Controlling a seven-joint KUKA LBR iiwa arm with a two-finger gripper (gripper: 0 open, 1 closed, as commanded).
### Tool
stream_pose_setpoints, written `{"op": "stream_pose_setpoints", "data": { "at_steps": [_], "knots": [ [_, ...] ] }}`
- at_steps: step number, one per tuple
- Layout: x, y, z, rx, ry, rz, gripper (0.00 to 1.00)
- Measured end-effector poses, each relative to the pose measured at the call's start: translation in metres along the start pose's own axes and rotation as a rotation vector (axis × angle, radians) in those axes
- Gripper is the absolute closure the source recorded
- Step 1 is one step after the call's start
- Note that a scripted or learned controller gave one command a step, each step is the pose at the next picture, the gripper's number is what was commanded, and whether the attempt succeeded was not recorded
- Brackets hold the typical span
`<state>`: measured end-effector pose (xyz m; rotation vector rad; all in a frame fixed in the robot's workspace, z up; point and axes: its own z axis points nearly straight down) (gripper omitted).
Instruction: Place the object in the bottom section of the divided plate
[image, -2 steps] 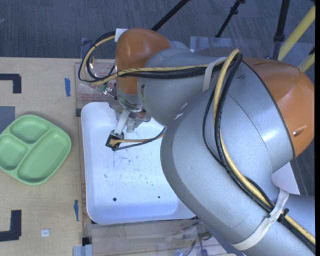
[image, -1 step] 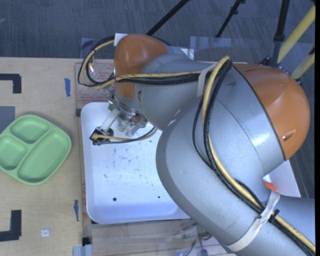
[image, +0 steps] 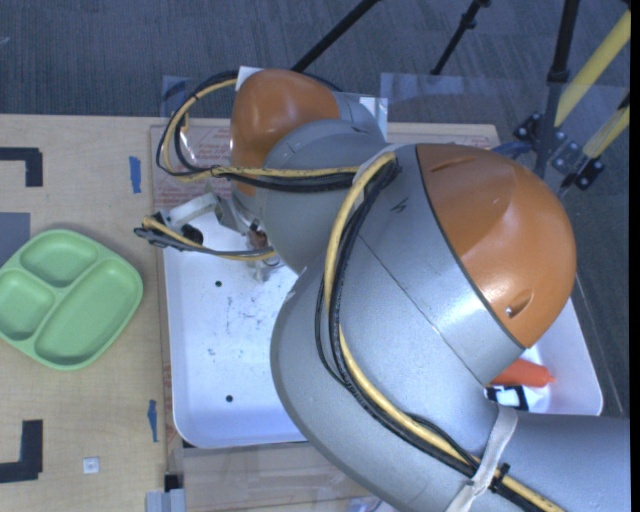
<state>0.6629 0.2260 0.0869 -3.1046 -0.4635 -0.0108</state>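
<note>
Arm (image: 430, 330) stretched across both bins, green divided plate (image: 68, 298) off to the left.

The grey arm reaches in from the right and covers most of the 2 white bins, and its wrist ends over the upper part of the left bin (image: 215, 400). The gripper (image: 258, 250) sits there, tucked under the wrist, so I cannot tell whether it is open or closed, or whether it has hold of anything. A small orange object (image: 527, 375) lies in the right bin (image: 580, 385), peeking out from under the arm's big orange cap, well apart from the gripper. The plate rests on the wooden bench (image: 90, 420) just left of the left bin, with 2 small sections and 1 large one. The left bin's floor shows scuff marks and a few dark specks.
</note>
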Motion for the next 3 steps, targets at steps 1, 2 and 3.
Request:
{"op": "stream_pose_setpoints", "data": {
  "at_steps": [1,2,3],
  "knots": [
    [-0.032,-0.009,0.0,-0.001,-0.004,0.094,1.0],
    [-0.065,-0.017,-0.001,-0.002,-0.004,0.096,1.0],
    [-0.002,0.001,-0.064,-0.003,-0.011,0.059,1.0]
  ]
}}
